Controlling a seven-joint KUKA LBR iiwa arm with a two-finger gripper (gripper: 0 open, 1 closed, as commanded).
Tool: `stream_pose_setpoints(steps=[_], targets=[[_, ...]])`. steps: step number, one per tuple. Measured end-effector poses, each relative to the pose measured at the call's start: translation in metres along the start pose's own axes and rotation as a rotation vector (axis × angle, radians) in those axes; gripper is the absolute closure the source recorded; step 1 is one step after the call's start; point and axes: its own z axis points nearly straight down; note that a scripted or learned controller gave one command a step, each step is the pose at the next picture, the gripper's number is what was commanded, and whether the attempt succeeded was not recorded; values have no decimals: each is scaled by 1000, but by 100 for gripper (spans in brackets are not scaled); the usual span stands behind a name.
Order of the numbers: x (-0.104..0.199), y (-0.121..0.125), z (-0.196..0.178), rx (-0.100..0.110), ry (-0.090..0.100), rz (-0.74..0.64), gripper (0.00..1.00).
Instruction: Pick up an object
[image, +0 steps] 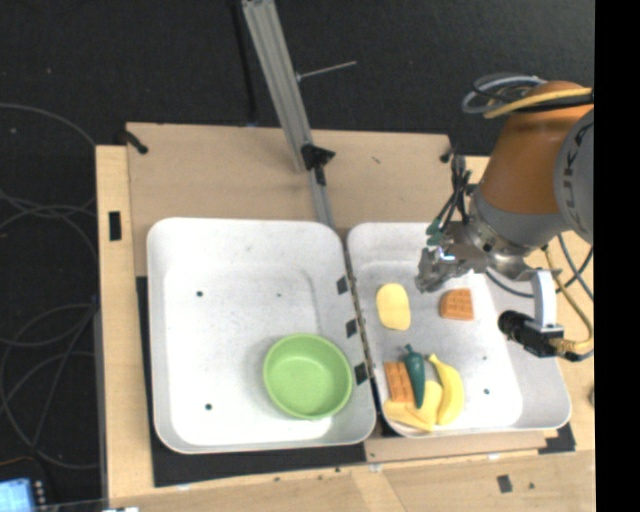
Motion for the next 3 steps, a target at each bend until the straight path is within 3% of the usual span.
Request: stream_pose_setpoints(steps=[3], targets=[[140,51,2,0,0,1,100]])
